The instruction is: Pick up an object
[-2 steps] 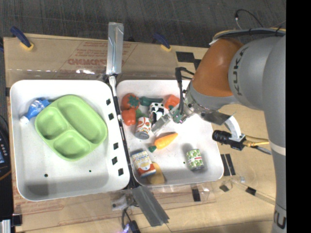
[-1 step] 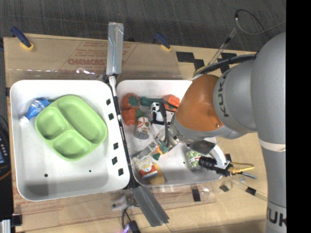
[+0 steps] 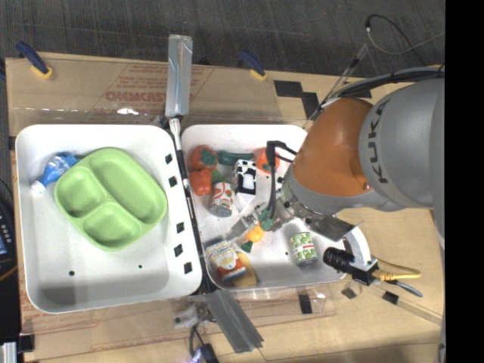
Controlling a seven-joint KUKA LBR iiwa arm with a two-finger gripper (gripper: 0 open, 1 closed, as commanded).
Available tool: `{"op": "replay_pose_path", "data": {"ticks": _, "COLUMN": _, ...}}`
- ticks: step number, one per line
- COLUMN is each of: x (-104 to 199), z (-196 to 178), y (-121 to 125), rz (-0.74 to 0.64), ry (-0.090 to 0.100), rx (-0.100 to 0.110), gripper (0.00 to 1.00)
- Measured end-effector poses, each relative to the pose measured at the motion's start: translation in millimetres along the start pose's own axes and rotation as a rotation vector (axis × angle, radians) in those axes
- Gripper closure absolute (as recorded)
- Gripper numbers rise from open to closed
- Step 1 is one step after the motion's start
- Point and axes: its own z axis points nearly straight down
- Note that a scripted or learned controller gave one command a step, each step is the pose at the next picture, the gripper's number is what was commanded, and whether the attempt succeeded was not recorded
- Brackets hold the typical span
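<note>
Objects for picking lie crowded in the right bin: an orange toy by the divider, a small red-and-white can, a black-and-white box, a yellow piece, a green-labelled can and a packet near the front wall. In the camera view, the arm reaches in from the right and hangs over the middle of this bin, its orange band covering the rear right corner. The tool sits low among the things, just beside the yellow piece and near the small can; whether it is spread or pressed together I cannot tell, since the wrist hides much of it.

The risk I judge greatest is the crowding: a descent here could land on two things at once, or nudge a can so it rolls away. A round can may also slip out of a pinch. The left bin holds a green tray and a blue thing, well apart from the tool.
</note>
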Motion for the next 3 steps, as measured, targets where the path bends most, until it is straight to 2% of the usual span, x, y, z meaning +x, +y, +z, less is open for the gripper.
{"op": "replay_pose_path", "data": {"ticks": 1, "x": -39.4, "z": 81.0, "y": -18.0, "rz": -0.116, "ry": -0.003, "rx": -0.004, "gripper": 0.0}}
{"op": "replay_pose_path", "data": {"ticks": 2, "x": -45.1, "z": 94.5, "y": 59.2, "rz": -0.111, "ry": -0.008, "rx": -0.008, "gripper": 0.0}}
{"op": "replay_pose_path", "data": {"ticks": 3, "x": -94.2, "z": 97.9, "y": 101.8, "rz": -0.227, "ry": 0.012, "rx": 0.012, "gripper": 0.0}}
